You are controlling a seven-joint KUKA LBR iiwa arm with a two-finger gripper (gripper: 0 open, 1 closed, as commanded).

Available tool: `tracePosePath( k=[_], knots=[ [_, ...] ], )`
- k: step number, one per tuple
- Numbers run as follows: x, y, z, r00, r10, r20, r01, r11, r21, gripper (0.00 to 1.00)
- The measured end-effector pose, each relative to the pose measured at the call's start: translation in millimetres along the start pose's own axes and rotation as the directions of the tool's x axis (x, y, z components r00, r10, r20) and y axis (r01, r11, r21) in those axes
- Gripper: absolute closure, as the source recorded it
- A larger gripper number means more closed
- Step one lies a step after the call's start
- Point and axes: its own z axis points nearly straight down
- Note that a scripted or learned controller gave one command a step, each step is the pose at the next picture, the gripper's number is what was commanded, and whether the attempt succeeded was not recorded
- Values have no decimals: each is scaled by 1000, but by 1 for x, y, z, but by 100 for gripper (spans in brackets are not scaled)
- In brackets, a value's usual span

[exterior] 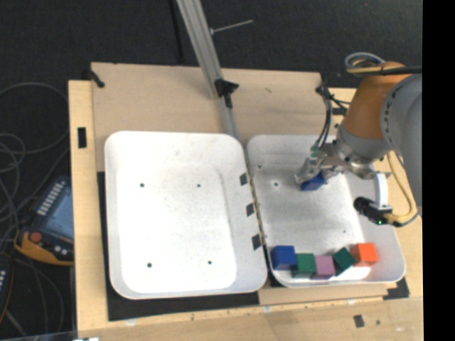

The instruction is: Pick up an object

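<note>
The gripper (311, 175) hangs over the upper middle of the right bin (291, 148), at the end of the grey arm (398, 130) with its orange band (366, 109) reaching in from the right; a small blue object (313, 183) sits right at the fingertips, and it appears to be pinched between the 2 fingers, though the view is too coarse to be fully sure of the contact; whether it is lifted clear of the bin floor cannot be told. Along the near edge of the same bin 5 blocks lie in a row, close together: a blue block (284, 256) at the left, then a green block (306, 263), a pink block (324, 265), a dark green block (344, 259) tilted against its neighbours, and an orange block (367, 253) at the right end; all 5 are well apart from the gripper. The left bin (178, 212) lies just beside the right one, their rims touching; both rest on the wooden bench (156, 98). A metal rail (202, 45) slants down from the top toward the gap between the bins; a handheld controller (46, 222) lies on the dark floor to the left of the bench.
</note>
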Motion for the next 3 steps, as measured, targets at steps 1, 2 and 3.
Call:
tracePosePath(
  k=[1, 2, 3],
  knots=[
    [101, -13, -93, 1000, -8, -4, 8, 1000, -3, 100],
    [109, -16, -88, 1000, -2, -2, 2, 1000, 5, 100],
    [180, 3, -88, 1000, -7, -5, 7, 1000, 4, 100]
  ],
)
